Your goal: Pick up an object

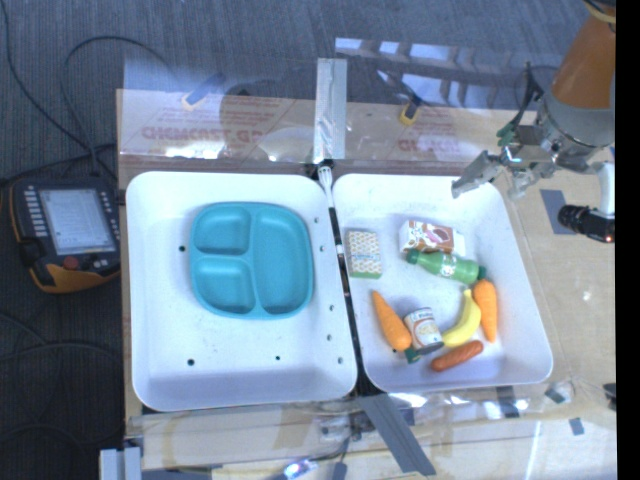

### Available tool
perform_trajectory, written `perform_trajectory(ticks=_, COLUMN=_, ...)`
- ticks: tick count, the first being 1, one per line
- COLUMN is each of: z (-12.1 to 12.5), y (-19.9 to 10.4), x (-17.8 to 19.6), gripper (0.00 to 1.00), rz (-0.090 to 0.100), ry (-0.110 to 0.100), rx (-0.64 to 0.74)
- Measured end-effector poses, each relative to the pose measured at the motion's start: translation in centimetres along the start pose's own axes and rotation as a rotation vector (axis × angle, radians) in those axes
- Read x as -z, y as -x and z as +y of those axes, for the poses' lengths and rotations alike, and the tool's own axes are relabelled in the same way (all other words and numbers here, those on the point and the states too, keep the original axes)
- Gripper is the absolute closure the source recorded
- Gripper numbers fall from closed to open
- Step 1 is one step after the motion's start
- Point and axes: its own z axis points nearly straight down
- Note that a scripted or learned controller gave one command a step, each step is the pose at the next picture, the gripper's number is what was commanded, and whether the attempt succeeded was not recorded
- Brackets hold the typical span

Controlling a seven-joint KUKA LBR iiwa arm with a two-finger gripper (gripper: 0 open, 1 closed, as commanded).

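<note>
The right bin (525, 298) holds several toy foods: a small cracker box (363, 252), a red-and-white packet (428, 236), a green bottle (447, 265), an orange carrot (391, 320), a second carrot (485, 308), a banana (462, 323), a small can (424, 328) and a red sausage (456, 356). My gripper (490, 182) hangs over the bin's far right corner, above and behind the packet. It is open, with nothing between its fingers, and it touches none of the objects.
The left bin (160, 318) bears a blue divided plate (250, 260). A ridge (340, 268) separates the two bins. Taped cardboard and clear plastic (250, 133) lie behind them. A teach pendant (65, 233) and cables sit on the floor at left.
</note>
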Motion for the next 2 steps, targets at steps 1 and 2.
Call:
perform_trajectory(ticks=1, z=-6.1, y=-1.9, x=-12.5, gripper=0.00, rz=-0.002, ry=-0.002, rx=-0.014)
perform_trajectory(ticks=2, z=-10.4, y=-3.0, x=-15.1, gripper=0.00, rz=-0.005, ry=0.017, rx=-0.039)
